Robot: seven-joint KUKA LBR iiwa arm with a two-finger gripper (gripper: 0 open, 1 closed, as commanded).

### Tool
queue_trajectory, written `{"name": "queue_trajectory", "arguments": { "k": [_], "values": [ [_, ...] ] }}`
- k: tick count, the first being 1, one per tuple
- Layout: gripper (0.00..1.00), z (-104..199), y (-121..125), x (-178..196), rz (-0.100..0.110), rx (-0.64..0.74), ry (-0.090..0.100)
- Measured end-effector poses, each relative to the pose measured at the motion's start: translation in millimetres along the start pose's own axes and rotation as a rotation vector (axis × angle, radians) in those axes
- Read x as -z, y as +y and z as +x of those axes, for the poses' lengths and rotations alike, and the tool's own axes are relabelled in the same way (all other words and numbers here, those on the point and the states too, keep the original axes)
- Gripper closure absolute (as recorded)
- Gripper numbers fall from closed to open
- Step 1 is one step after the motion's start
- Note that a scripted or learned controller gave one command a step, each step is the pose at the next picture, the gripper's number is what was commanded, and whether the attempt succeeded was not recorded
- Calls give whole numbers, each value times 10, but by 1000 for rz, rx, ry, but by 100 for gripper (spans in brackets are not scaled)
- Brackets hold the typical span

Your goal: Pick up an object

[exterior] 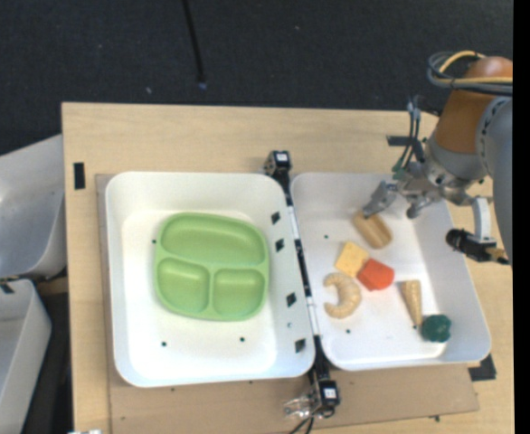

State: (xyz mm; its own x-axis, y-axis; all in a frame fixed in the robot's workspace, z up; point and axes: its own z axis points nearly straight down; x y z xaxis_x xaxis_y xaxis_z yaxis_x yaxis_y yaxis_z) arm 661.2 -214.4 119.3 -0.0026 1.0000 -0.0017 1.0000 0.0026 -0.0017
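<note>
The right bin (pixel 450 242) holds several toy foods: a tan bread roll (pixel 372 231), a yellow block (pixel 352 259), a red-orange piece (pixel 376 276), a pale croissant (pixel 342 295), a tan cone (pixel 412 301) and a dark green lump (pixel 435 328). My gripper (pixel 397 206) hangs over the bin's far side, open, with nothing between its fingers. Its left fingertip (pixel 374 204) is just above the bread roll's far end. The grey arm with its orange band (pixel 464 120) reaches in from the upper right.
In the left bin (pixel 129 333) lies a green plate (pixel 212 266) with three compartments. A black-clipped divider (pixel 294 260) runs between the bins. The wooden bench (pixel 202 138) borders both bins. A white container (pixel 16 215) stands off the bench at left.
</note>
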Motion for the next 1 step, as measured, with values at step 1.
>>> {"name": "queue_trajectory", "arguments": {
  "k": [1],
  "values": [
    [0, -10, 5, -180, -2, 0, -1]
  ]
}}
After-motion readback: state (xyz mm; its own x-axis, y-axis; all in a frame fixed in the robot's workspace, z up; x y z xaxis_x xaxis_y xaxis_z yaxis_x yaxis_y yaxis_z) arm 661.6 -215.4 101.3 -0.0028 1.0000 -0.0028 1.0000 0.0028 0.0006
